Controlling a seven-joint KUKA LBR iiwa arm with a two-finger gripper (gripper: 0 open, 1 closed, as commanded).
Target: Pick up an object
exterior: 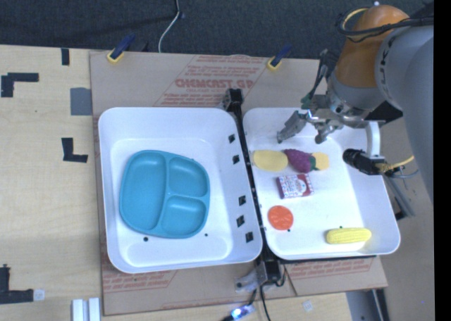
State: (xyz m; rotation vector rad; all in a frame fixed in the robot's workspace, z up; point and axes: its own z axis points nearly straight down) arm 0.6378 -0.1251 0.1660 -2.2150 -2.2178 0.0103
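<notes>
From the fixed camera above the bench, the grey robot arm with its orange band (370,31) is reaching in from the right, and its two-finger pincer (307,131) is hovering over the far part of the right-hand shallow white plastic bin (373,200). The pincer's two dark fingers are splaying wide apart and nothing is sitting between them, so the arm appears to be in the approach step, with no grasp made yet. Just below the pincer, toward the near side of the bin, a small purple toy eggplant (300,159) is lying, touching a pale yellow rounded toy (270,160) on its left. It looks like the likeliest target. Nearer the camera than these, a small red and white packet (294,186) is lying, then a round orange-red disc (280,217), and well apart, toward the bin's near right corner, a yellow toy corn cob (348,236). The next move is probably calling for a descent straddling one toy, then a closing. Well to the pincer's left, the other white bin (113,129) is holding a blue divided plastic plate (164,193).
</notes>
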